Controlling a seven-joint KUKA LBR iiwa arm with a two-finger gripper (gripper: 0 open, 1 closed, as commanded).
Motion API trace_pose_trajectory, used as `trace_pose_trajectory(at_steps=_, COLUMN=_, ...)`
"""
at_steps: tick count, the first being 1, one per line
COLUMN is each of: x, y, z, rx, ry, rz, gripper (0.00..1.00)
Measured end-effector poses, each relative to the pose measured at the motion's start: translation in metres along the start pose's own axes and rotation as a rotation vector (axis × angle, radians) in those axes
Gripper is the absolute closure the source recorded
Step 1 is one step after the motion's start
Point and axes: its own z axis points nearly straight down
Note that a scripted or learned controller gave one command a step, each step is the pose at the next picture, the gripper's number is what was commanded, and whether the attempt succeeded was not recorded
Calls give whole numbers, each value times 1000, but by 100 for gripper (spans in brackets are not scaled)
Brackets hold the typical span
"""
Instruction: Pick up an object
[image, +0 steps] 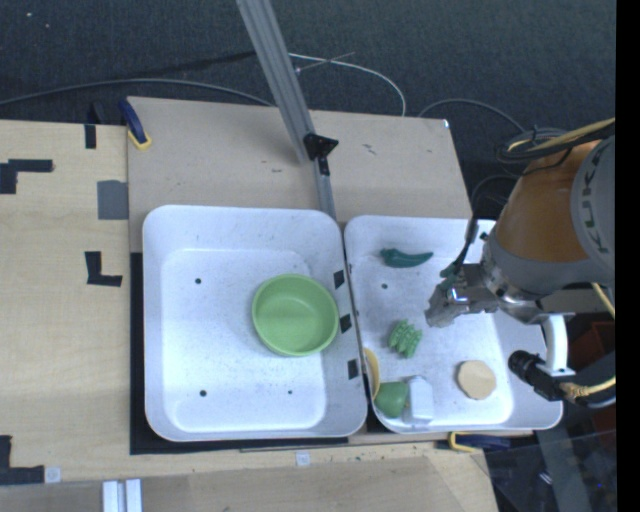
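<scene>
My gripper (447, 305) hangs over the right bin (440, 240), right of centre, with nothing seen between its fingers. Just left and below it lies a small green broccoli-like piece (405, 338). A dark green pepper-like piece (404, 258) lies near the bin's far side. A round tan piece (477, 379) rests at the near right. A green ball-like object (392, 398) and a white piece (419, 398) sit at the near edge, with a yellow sliver (372, 365) by the dividing wall.
The left bin (180, 300) holds a light green bowl (294, 315). A grey pole (285, 80) slants across the bench behind the bins. Cables trail over the dark floor at the back.
</scene>
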Motion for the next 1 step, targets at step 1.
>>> trace_pose_trajectory(at_steps=1, x=0, y=0, z=-15, rx=4, ry=1, rz=1, gripper=100)
